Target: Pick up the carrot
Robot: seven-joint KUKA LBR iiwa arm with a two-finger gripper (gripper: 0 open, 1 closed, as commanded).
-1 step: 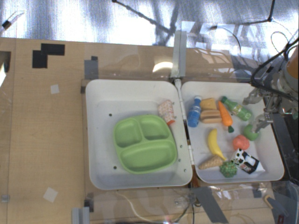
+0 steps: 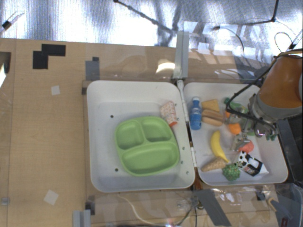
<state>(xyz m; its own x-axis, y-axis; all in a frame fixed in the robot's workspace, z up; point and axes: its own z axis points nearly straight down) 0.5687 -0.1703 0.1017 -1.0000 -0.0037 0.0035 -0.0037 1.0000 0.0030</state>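
Bench (image 2: 42, 141) of pale wood — two white bins (image 2: 102, 174) (gripper (image 2: 241, 138) grip unclear) — carrot (image 2: 235, 128) right.

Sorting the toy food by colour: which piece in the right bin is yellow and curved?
The banana, lying between the hot dog and the broccoli; the other pieces are straight or rounded, and none is yellow.

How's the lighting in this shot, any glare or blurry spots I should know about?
In the camera view, bright glare sits on the bench just above the left bin, and streaky light crosses the floor at the top. The green plate and the banana are evenly lit and fairly sharp. The gripper is dark and cluttered over the right bin, so detail is hard to read.
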